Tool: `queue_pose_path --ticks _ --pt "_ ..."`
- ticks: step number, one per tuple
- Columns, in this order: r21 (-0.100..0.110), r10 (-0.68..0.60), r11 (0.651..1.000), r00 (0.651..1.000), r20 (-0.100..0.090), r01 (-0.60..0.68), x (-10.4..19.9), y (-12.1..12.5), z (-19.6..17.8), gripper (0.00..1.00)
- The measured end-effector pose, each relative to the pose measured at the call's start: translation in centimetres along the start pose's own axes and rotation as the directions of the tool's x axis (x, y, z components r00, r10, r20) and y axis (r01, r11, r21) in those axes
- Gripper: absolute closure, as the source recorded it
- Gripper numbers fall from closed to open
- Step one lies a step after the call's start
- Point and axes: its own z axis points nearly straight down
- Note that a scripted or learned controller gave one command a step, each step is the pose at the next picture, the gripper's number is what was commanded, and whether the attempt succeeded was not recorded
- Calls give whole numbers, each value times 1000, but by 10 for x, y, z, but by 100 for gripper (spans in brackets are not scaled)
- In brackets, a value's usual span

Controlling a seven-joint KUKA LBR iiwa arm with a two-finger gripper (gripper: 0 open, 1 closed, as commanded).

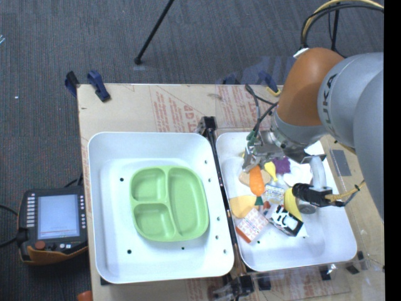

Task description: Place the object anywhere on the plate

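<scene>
Arm over right bin, plate in left bin.
Gripper (258,158) sits low over the toy pile by the right bin's (338,246) left wall, above an orange carrot (256,180); finger state unclear. Green divided plate (170,203) mid left bin (106,256).

A robot lab: a big robot arm (338,99) upper right, a control screen (53,221) lower left, white bins (106,168) on a bench.
</scene>
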Motion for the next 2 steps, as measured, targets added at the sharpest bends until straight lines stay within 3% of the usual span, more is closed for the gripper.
queue_pose_path --ticks 1,2 --pt "0 127 992 992 -2 -127 89 -25 -8 100" --pt "0 128 992 992 0 -128 89 -25 -8 0"
